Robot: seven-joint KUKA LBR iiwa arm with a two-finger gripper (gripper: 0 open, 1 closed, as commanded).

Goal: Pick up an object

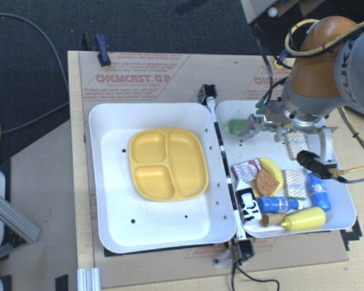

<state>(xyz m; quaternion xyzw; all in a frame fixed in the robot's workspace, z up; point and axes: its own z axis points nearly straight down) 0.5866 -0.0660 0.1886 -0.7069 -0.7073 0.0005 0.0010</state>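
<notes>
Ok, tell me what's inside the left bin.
The left bin holds one yellow divided plate with three compartments, lying flat near the middle. Small dark spots dot the bin floor. Whatever lies beneath the plate is covered.

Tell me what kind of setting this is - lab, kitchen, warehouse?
Most likely a robotics lab bench set up for grasping trials. Two shallow white bins, the left bin and the right bin, sit on a board above dark carpet; a yellow divided plate and small toy-like items fill them, with the arm's gripper overhead.
</notes>
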